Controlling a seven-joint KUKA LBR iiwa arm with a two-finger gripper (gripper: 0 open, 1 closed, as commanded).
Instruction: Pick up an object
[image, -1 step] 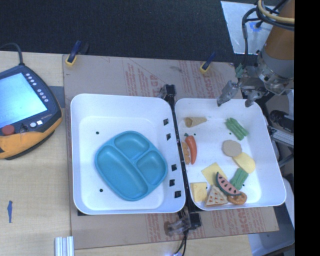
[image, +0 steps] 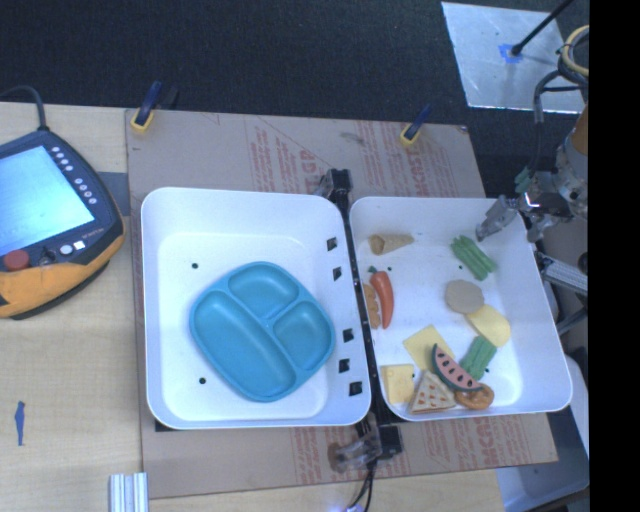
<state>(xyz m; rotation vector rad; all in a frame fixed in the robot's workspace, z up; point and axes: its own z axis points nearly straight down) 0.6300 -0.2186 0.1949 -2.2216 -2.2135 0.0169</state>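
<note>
Toy food pieces lay scattered in the right-hand bin (image: 530, 290): a green bean-like piece (image: 472, 256) sat in its upper right part, a tan round disc (image: 464, 296) just below it, and a yellow lump (image: 490, 325) touching the disc's lower right. Lower down a watermelon slice (image: 452, 369), a pizza wedge (image: 432, 394) and a yellow cheese block (image: 424, 343) crowded the bin's bottom edge, while an orange carrot (image: 382, 298) lay along the left wall and a small beige piece (image: 390, 242) sat near the upper left corner. The gripper (image: 505, 215) hovered over the bin's upper right rim, just beside the green piece, holding nothing visible; whether it was spread or pressed together could not be told. In the left-hand bin (image: 165, 300) rested a blue divided plate (image: 262, 330). A tablet-like controller (image: 45, 220) lay on the worktop (image: 70, 400) at the far left of the frame.
</note>
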